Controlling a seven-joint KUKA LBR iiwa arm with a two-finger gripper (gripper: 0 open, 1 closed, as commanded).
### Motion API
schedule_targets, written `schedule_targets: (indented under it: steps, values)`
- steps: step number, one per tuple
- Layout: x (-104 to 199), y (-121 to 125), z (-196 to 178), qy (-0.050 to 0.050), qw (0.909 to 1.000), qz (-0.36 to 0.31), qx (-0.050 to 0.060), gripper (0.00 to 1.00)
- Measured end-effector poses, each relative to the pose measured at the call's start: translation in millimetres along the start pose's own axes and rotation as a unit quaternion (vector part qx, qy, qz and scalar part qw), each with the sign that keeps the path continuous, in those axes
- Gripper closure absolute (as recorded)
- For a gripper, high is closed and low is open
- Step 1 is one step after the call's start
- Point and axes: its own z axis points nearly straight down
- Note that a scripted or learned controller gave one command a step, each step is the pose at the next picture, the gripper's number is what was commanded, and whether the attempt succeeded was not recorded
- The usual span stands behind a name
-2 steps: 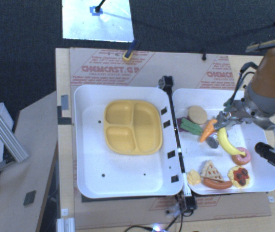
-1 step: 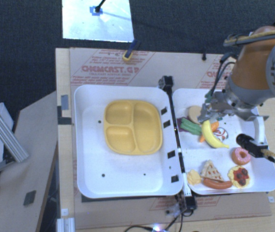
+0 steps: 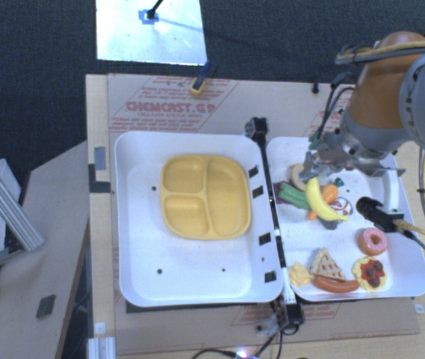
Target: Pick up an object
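Claw point(image 3: 319, 172) sits at centre right of the frame over the right bin point(image 3: 414, 275), just above a yellow toy banana point(image 3: 319, 199); whether it is spread or pressed together cannot be told. Green toy pieces point(image 3: 293, 195) lie just left of the banana. Lower right lie a pink donut point(image 3: 373, 241), a pizza slice point(image 3: 323, 262) and a sausage point(image 3: 335, 283). The left bin point(image 3: 134, 223) holds a yellow divided plate point(image 3: 203, 197).
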Motion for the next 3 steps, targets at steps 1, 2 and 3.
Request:
schedule_targets:
  steps: [1,2,3]
  values:
    - [14.2,3.4,-9.2,0.0,1.0,0.0,0.0,1.0]
    - [3.0,-6.0,-1.3,0.0,1.0,0.003,0.001,1.0]
    - [2.9,-3.0,-0.2,-0.001,1.0,0.002,0.001,1.0]
